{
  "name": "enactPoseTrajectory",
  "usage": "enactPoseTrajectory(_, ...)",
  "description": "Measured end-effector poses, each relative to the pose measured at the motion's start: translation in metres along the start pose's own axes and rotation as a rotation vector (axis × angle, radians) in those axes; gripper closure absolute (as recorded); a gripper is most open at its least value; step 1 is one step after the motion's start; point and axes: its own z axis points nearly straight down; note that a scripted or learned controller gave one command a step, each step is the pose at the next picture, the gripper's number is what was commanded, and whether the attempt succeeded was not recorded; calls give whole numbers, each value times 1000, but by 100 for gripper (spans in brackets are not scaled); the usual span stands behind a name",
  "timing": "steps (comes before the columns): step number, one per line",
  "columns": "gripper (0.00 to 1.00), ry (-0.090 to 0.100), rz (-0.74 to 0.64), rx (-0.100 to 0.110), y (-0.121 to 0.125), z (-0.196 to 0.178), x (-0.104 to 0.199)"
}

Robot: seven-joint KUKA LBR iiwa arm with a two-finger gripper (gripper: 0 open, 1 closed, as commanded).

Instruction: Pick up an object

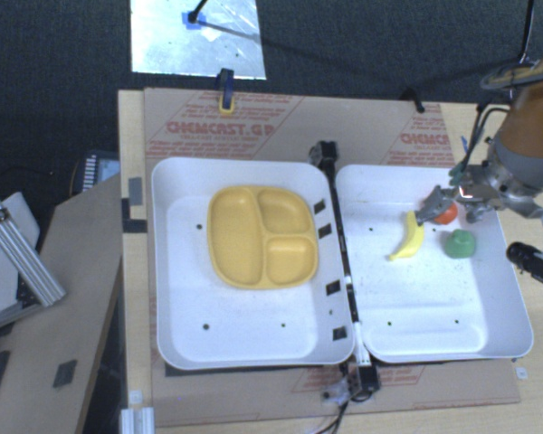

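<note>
The end effector hangs low over the right bin's far right part; whether it is apart or together I cannot tell. An orange object lies directly beneath it, mostly hidden. The yellow banana lies just left, its long axis running near to far, and the green object sits just nearer the camera

We're looking at the arm here, and it's showing a fat orange band over a pale grey wrist section, pretty rounded and chunky. Below that we're seeing the gripper, all dull grey metal with small angular bits and a bright glint on it. A black rounded piece is sticking out lower down, near the arm's underside.
</note>
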Motion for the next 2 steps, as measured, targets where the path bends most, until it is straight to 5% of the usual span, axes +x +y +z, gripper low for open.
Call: enactPoseTrajectory(2, 0, 0, 1, 0, 7, 90, -5)
